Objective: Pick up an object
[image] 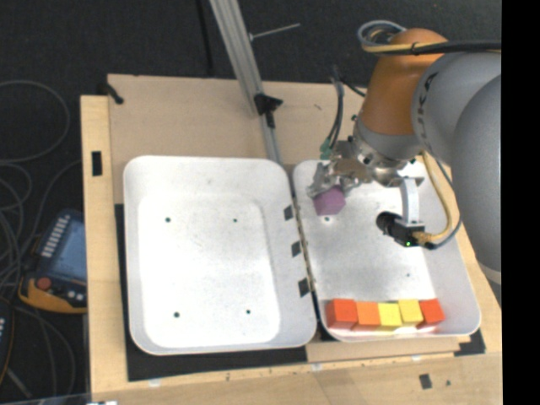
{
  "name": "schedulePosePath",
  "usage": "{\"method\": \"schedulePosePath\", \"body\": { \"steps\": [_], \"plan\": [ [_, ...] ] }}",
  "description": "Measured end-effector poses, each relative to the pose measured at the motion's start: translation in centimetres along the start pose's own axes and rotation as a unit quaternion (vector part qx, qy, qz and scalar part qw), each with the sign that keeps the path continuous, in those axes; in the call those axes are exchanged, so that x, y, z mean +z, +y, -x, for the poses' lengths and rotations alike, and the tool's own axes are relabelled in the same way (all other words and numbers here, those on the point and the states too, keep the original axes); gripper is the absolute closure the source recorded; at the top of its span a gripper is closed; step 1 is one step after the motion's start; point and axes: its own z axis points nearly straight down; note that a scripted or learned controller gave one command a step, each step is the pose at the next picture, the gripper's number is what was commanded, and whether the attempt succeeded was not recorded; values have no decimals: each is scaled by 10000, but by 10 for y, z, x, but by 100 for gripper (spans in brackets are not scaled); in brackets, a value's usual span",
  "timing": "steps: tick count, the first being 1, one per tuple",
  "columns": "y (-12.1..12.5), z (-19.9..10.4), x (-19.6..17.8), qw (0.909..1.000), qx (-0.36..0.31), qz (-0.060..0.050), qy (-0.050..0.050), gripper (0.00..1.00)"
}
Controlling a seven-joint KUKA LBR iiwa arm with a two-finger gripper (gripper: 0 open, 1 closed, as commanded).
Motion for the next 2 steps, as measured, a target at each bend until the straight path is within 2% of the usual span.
{"method": "schedulePosePath", "body": {
  "steps": [1, 2],
  "plan": [
    [-10, -42, 5, 10000, 11, -42, 0, 100],
    [-35, -116, -54, 10000, -9, -10, 8, 100]
  ]
}}
